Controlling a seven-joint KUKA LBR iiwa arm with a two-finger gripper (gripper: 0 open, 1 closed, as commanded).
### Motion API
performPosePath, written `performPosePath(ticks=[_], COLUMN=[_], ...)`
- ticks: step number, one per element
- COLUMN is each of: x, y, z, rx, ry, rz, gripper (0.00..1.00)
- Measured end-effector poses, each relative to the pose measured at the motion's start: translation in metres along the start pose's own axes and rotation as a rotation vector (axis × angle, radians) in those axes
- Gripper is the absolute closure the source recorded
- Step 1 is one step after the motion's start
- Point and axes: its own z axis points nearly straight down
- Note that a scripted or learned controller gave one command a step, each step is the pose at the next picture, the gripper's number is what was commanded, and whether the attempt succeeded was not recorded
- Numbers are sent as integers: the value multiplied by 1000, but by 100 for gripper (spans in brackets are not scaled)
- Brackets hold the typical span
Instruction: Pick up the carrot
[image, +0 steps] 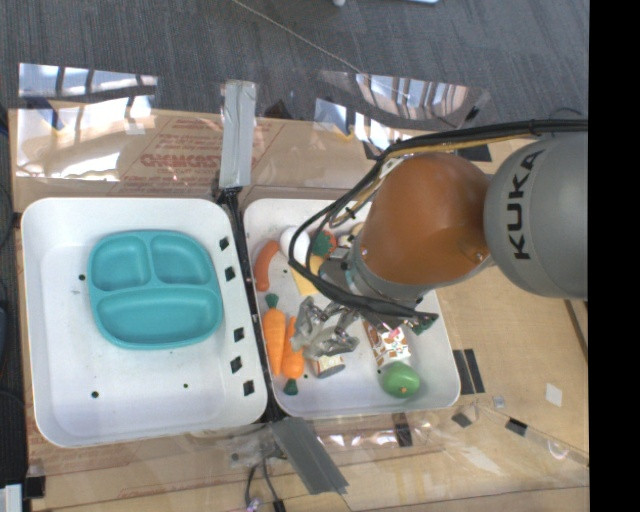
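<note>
On the tabletop (505, 440), right white bin (350, 398) cluttered, carrot (273, 338) against its left wall. Gripper (325, 335) low just beside it, probably lining up a grasp. Released or clenched: cannot tell.

The arm (440, 225) reaches over the right bin (440, 395), its gripper (325, 335) low beside the carrot (275, 338) (not gripping it). A teal plate (155, 290) sits in the left bin (50, 330).

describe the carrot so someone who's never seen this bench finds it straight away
Look in the right-hand white bin, along its left wall. The carrot lies there lengthwise, just left of the gripper. It is the long, tapering orange piece, unlike the round green fruit near the bin's front.
</note>
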Motion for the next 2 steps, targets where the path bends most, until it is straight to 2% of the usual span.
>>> performPosePath(ticks=[1, 2], x=[-58, -28], y=[30, 47], z=[-1, 1], rx=[4, 0], ry=[-6, -1], rz=[-205, 136], gripper=[100, 100])
